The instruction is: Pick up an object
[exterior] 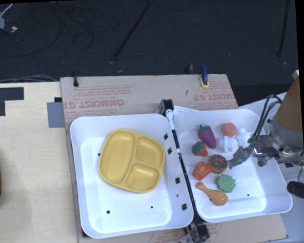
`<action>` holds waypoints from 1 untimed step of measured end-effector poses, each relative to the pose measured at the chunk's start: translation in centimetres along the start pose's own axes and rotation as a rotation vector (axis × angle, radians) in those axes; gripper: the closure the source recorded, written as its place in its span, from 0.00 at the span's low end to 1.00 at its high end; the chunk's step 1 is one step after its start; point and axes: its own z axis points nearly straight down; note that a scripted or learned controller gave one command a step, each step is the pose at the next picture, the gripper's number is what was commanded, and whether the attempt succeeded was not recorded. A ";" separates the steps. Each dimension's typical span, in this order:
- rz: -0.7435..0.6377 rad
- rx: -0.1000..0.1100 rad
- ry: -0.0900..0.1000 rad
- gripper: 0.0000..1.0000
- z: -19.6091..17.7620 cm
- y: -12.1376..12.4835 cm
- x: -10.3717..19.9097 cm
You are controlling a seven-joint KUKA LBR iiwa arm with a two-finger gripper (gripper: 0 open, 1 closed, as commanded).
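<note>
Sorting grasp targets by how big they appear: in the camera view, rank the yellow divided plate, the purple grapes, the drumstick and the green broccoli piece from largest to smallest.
1. Yellow divided plate, by far the largest.
2. Drumstick.
3. Purple grapes and green broccoli piece look close in size; I would not rank one above the other.

left bin (91, 219): 1 tray (131, 159) | right bin (272, 201): toy foods (216, 163)

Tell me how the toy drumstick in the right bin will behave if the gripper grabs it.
The drumstick looks like smooth moulded plastic, so probably stiff, light and a bit slippery. Its rounded, tapered shape may pivot or roll when nudged.
</note>
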 end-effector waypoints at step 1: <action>-0.004 0.005 0.003 0.00 12.7 -2.3 6.0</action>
